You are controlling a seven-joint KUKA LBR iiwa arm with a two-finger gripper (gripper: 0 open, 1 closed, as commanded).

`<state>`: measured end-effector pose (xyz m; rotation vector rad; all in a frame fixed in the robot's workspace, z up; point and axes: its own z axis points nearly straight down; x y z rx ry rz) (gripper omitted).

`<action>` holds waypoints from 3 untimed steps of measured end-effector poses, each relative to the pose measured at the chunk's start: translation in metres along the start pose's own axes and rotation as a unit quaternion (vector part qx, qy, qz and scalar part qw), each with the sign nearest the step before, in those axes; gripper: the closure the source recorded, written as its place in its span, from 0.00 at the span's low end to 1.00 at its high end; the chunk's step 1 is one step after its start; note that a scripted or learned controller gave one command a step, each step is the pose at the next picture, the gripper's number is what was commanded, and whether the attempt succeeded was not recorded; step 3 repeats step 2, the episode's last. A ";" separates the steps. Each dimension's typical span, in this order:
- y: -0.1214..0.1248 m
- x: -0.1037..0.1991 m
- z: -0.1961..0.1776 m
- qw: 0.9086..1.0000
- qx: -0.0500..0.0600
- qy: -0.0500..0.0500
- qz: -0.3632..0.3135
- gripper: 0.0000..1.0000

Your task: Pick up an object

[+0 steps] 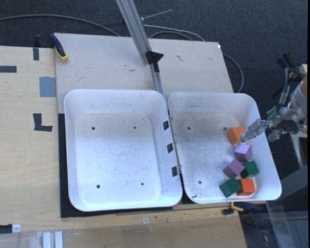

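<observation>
The right bin (212,105) holds a small heap of blocks against its right wall, near the front corner. Topmost in the view is an orange block (234,135), a small cube with a bright top face, sitting square to the bin wall. Below it a pale purple block (242,151) sits turned a little, one corner toward the bin's middle. Next comes a darker purple block (233,168), somewhat longer than wide, its long axis slanting from lower left to upper right. A small dark green block (251,168) lies just beside it on the right. At the front, a larger green block (230,187) lies tilted, touching a second orange block (247,186) on its right, whose face looks pale on top. The blocks are packed close, most of them touching a neighbour.

The hand (258,127) reaches in over the bin's right rim, its grey tip just beside the topmost orange block. Whether its fingers are apart or together I cannot tell, and no block shows between them.

The left bin (113,99) stands beside the right one on the bench (20,138).
</observation>
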<state>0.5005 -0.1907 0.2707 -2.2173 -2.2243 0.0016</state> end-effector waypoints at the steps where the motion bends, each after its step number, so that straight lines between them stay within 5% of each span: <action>1: -0.014 -0.013 -0.129 1.000 -0.005 -0.002 0.001 0.00; 3: -0.018 0.001 -0.106 1.000 0.000 0.000 0.001 0.00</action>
